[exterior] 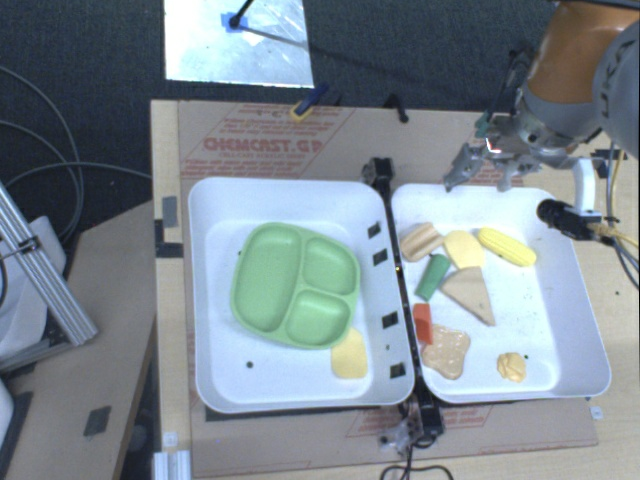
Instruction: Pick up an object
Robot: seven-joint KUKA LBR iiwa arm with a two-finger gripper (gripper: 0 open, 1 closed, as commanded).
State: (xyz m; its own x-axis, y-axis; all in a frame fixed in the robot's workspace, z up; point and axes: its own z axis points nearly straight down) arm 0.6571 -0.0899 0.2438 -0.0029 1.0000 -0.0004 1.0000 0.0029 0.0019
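My gripper (482, 176) hangs open over the back rim of the right bin (580, 308), with nothing between its fingers. Below it in that bin lie a tan bread roll (420, 240), a pale yellow piece (463, 249), a yellow corn cob (506, 247), a green cylinder (432, 276), a tan wedge (470, 294), a red piece (422, 323), a tan cookie-like shape (446, 351) and a small orange-yellow lump (511, 367). The nearest items sit a short way in front of the fingertips.
The left bin (215, 258) holds a green divided plate (295, 285) and a yellow piece (349, 355) by its front right corner. A black divider with clips (395, 268) runs between the bins. A black fitting (560, 218) overhangs the right bin's far right rim.
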